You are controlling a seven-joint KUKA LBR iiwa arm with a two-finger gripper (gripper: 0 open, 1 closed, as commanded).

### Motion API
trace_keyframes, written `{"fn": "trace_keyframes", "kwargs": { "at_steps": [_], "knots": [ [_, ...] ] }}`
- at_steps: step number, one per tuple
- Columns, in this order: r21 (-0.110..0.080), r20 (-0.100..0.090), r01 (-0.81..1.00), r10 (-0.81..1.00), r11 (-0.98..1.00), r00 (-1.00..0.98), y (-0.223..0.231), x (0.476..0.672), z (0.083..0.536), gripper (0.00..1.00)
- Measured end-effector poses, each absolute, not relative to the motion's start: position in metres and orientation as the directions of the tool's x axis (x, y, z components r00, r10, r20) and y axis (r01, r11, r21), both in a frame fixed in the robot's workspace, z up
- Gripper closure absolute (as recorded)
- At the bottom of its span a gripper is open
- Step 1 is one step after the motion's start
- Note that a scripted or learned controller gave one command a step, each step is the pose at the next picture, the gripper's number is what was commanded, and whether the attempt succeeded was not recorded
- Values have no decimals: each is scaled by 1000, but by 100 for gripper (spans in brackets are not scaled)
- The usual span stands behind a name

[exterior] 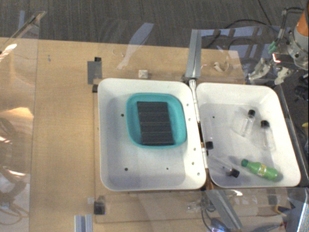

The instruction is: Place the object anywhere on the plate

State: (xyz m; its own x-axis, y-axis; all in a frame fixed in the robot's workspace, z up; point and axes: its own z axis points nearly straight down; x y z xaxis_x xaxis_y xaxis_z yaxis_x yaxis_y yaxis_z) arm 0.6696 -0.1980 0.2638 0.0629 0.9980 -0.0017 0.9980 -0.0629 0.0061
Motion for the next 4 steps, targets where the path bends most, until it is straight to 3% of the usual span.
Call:
{"fn": "trace_keyframes", "kwargs": {
  "at_steps": [3, 4],
  "knots": [
    [5, 0, 982, 982, -189, 189, -197, 670, 252, 0],
    [5, 0, 983, 983, -185, 185, -198, 670, 278, 0]
  ]
}}
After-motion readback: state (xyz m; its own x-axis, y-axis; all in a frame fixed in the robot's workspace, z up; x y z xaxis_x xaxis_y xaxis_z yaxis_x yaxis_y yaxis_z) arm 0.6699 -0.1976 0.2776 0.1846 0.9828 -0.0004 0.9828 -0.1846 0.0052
